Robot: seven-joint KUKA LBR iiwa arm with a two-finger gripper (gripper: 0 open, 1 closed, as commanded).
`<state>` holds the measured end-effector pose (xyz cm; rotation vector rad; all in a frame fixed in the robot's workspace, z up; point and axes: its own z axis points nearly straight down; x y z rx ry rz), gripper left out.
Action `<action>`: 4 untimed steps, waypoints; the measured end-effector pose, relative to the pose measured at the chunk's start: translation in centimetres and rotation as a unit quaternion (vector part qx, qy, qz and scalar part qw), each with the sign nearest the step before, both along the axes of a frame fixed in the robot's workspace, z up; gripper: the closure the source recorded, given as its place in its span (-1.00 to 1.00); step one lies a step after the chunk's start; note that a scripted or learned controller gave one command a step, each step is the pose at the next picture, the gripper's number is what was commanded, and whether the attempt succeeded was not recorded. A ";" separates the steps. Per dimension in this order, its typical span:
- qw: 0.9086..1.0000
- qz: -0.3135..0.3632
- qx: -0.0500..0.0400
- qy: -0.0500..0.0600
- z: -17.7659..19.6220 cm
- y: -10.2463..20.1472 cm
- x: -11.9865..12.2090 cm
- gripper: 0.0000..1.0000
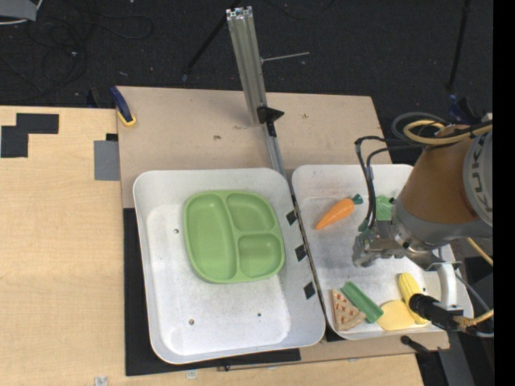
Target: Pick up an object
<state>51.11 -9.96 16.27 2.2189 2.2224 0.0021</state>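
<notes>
Left bin (161, 312): a shallow white tray holding a green divided plate (234, 236), which lies flat toward the bin's far half and has three compartments, one long and two smaller.
Right bin (322, 207): a shallow white tray touching the left bin along a shared edge, with small black clips on that seam.
Carrot (335, 212): an orange toy carrot with a green top, lying at a slant in the far part of the right bin, near the seam.
Pizza slice (345, 310): a toy wedge at the near edge of the right bin, with a green stick-shaped piece (361, 302) lying across its right side.
Corn (409, 284): a yellow toy cob near the bin's right side, just above a pale yellow block (394, 317).
Green block (385, 208): a small green piece partly hidden behind the arm's wrist.
Arm (438, 191): reaches in from the right, its orange band above the wrist over the right bin.
Gripper (368, 252): low over the middle of the right bin, between the carrot and the pizza slice; whether its tips are apart or together cannot be told, and nothing shows between them.
Writing: no label or brand can be read at this sharpness.
Bench (64, 240): light wood, with a metal post (248, 63) standing behind the bins.
</notes>
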 end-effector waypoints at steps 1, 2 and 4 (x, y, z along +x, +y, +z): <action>1.000 0.000 0.000 0.000 4.3 -0.3 0.6 1.00; 1.000 0.000 0.000 0.001 10.1 -1.2 0.7 1.00; 1.000 0.001 0.000 0.002 10.2 8.3 3.1 1.00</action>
